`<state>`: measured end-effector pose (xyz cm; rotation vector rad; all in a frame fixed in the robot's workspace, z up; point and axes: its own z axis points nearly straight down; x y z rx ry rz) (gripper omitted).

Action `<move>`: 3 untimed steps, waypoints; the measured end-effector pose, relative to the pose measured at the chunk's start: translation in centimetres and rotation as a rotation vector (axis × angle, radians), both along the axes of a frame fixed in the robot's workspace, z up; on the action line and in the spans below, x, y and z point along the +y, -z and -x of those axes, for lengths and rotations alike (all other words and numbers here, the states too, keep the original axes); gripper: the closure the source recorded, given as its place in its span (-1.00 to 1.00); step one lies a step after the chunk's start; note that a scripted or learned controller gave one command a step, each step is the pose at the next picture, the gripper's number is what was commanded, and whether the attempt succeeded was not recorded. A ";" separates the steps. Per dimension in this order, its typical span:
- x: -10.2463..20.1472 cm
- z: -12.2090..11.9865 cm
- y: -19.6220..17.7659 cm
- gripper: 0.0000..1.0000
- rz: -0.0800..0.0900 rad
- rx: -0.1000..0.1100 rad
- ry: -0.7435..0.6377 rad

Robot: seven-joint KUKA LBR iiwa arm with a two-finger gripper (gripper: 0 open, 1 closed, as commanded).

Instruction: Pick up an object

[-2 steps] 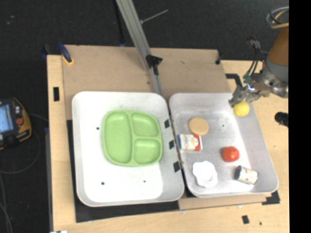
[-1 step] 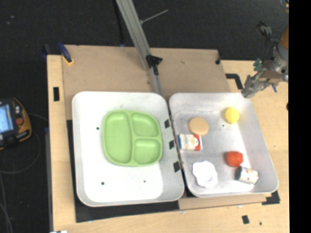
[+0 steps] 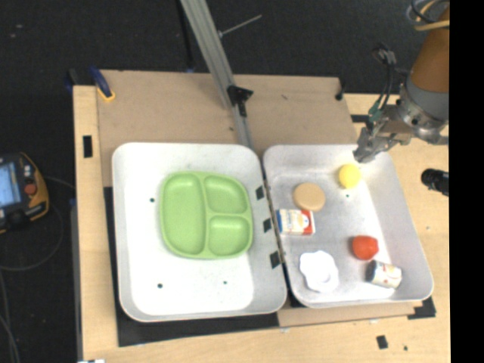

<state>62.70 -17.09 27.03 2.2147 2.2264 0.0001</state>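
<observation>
- Even overhead light falls bright on the two shallow white plastic bins (image 3: 189, 293), nearly washing out their pale surfaces.
- The dark floor (image 3: 45, 21) around the bench stays murky.
- Shadows under the small objects are short and faint.
- The whole picture looks soft and slightly grainy.

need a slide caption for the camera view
Gripper poised above yellow ball in right bin; green plate in left bin.
</observation>
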 end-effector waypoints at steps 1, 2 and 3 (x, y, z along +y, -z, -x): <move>6.0 0.2 -0.1 1.00 -0.001 0.000 -0.001; 10.2 1.3 0.7 1.00 0.000 0.001 0.000; 14.7 1.1 0.7 1.00 -0.001 0.000 -0.001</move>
